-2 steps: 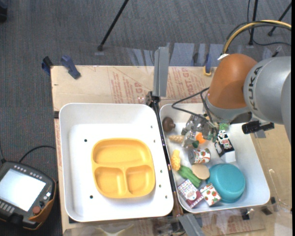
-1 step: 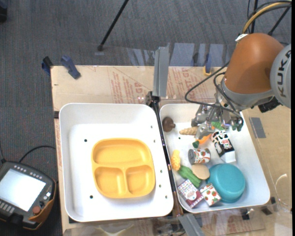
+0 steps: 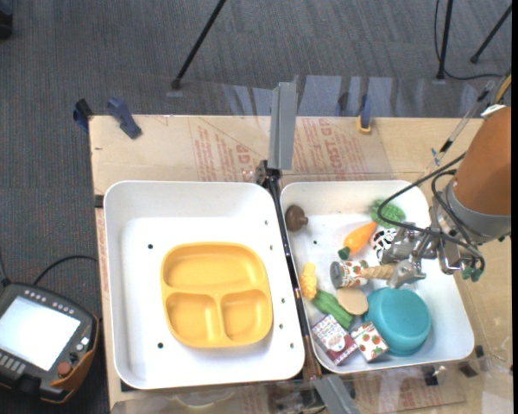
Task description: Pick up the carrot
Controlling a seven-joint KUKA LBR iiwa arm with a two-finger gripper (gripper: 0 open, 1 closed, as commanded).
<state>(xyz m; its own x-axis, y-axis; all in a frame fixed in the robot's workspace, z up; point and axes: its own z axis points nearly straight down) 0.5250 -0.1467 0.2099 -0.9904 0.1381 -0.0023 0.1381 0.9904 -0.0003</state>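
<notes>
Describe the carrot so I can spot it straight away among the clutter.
Look in the right bin, the crowded one, not the one with the yellow tray. The carrot lies tilted in its upper middle, just left of the claw. It is the one plain orange piece there, with a green top up and right of it, unlike the yellow corn lower left.

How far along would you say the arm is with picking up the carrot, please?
Early stage. Done: the gripper has reached the right bin. In hand: it hangs among the toys, just right of the carrot. Left: the carrot lies on the bin floor, apparently not gripped, so grasping and lifting remain.
</notes>
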